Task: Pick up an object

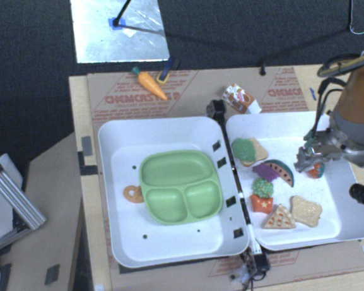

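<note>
We see tool [309,160] low in right bin [350,222], over small red-teal toy [316,170] (long axis unclear); tool state, we cannot tell.

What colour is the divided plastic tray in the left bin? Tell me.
Light green, seen plainly in the camera view.

I see my arm [359,104] reaching in from the right, wrist bent down, gripper [307,160] held low.
</note>
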Motion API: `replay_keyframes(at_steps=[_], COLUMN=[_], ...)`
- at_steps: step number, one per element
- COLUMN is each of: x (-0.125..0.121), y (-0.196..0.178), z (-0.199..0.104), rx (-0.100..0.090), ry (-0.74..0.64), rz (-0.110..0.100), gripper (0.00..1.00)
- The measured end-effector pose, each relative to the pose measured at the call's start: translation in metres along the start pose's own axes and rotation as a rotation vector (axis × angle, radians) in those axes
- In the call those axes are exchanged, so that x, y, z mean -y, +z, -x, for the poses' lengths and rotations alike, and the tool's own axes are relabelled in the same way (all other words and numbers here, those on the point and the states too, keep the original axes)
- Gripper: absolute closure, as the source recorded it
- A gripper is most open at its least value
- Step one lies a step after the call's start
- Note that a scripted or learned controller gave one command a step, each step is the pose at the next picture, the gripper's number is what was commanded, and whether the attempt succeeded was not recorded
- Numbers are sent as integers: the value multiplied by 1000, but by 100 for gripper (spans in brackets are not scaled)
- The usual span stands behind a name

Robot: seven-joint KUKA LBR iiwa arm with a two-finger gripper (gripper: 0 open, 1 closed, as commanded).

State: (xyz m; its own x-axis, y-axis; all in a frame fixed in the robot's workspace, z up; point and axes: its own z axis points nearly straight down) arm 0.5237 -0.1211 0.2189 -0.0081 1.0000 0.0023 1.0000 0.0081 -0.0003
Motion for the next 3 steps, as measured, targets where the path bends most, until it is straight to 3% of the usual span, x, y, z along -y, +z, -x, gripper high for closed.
replay_keyframes(at_steps=[2,3], x=[25,31], y=[-13,5], z=[-97,-114], rx=[0,1], ry=[-2,1], rz=[1,0], gripper=[100,100])
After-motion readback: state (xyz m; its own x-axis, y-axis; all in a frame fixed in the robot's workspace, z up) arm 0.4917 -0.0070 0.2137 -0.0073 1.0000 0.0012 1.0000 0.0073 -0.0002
